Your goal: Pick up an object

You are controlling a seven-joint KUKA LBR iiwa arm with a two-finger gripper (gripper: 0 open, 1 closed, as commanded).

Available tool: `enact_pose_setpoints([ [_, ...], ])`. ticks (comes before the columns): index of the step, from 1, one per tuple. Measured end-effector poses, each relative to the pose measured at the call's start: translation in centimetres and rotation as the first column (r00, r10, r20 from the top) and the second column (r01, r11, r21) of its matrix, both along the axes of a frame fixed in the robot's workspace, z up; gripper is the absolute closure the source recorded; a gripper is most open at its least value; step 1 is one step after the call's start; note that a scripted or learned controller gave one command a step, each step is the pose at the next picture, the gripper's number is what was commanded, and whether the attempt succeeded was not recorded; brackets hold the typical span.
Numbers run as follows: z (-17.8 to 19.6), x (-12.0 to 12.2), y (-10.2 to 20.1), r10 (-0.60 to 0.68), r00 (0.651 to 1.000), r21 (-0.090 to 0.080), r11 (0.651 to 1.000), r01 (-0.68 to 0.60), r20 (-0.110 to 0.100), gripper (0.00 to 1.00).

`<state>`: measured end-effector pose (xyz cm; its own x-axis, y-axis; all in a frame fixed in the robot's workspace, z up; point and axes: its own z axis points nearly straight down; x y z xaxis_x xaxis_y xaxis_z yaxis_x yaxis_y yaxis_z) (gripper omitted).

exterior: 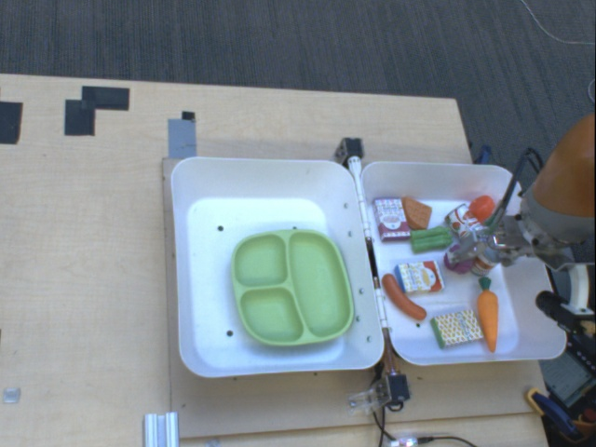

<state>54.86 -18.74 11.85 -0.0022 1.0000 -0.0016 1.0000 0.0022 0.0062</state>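
The right bin (531, 343) holds several toy foods: a red and white carton (389, 218), a brown wedge (417, 214), a green piece (430, 240), a blue and white carton (417, 277), a red sausage (403, 298), a yellow patterned box (456, 327) and a carrot (488, 317). My gripper (473, 250) is low over the bin's right middle, just above a purple item (456, 262) that it partly hides. A red and white can (461, 220) and an orange-red piece (481, 208) lie just behind it.
The left bin (200, 250) holds a light green divided plate (293, 287). My arm, with its orange band (573, 175), reaches in over the right bin's right wall. Cables and clamps sit at the bench's front edge (386, 394).
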Motion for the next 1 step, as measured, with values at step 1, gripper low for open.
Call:
enact_pose_setpoints([
  [1, -2.87, -4.88, 7.28, -0.001, 1.0, -0.002, 1.0, 0.001, 0.012, 0.0],
])
